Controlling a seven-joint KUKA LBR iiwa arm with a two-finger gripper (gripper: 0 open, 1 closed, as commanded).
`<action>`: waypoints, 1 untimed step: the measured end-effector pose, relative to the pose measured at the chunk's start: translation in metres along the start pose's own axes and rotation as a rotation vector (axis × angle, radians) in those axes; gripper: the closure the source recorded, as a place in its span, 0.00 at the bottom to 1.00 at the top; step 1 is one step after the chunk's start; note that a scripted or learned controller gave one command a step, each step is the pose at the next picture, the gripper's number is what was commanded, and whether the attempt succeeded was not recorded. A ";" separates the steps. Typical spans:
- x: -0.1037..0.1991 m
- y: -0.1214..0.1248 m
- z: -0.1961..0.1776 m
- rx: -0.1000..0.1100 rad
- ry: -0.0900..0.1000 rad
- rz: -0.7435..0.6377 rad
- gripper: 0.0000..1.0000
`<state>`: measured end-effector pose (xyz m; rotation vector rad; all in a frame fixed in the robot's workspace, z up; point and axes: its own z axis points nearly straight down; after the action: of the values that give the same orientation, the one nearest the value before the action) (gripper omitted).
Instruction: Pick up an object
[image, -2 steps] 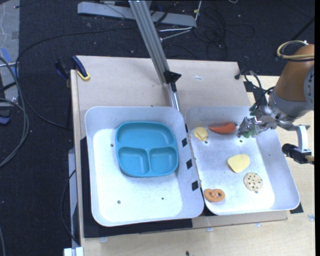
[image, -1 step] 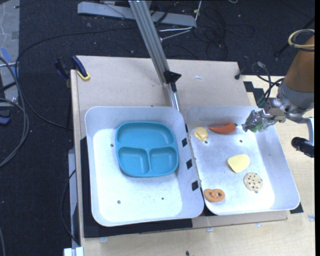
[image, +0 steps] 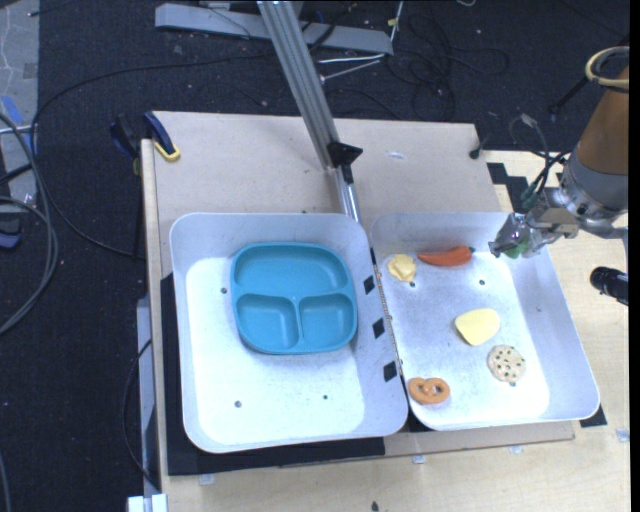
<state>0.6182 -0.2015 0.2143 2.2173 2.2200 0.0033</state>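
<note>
Camera view, no legible writing, gripper (image: 512, 245)

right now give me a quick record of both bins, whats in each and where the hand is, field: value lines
left bin: shallow white bin holding a blue three-compartment plastic tray
right bin: shallow white bin holding five small toy foods
far side items: pale yellow lump, orange-red sausage-shaped piece
middle item: yellow oval piece
near side items: orange pretzel, round chocolate-chip cookie
hand: at the right bin's far right corner, something small and green at its tip
hand state: cannot tell
</note>
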 end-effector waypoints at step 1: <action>0.054 -0.013 -0.013 0.004 0.003 -0.006 1.00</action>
<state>0.6051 -0.1479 0.2270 2.2140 2.2300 0.0026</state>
